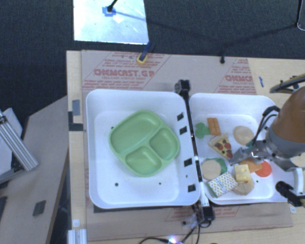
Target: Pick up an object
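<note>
I saw the gripper [240, 156] low in the right bin [229, 103] beside the pizza slice [221, 146], but I could not tell its jaws' state.

Robot lab: arm [295, 126], white bins [99, 187]

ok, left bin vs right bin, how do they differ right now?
The left bin holds one item, a green divided tray; the right bin holds a cluster of small food pieces, among them a pizza slice and a yellow block. The gripper is down in the right bin, not the left bin. Both are shallow, white and sit side by side.
</note>
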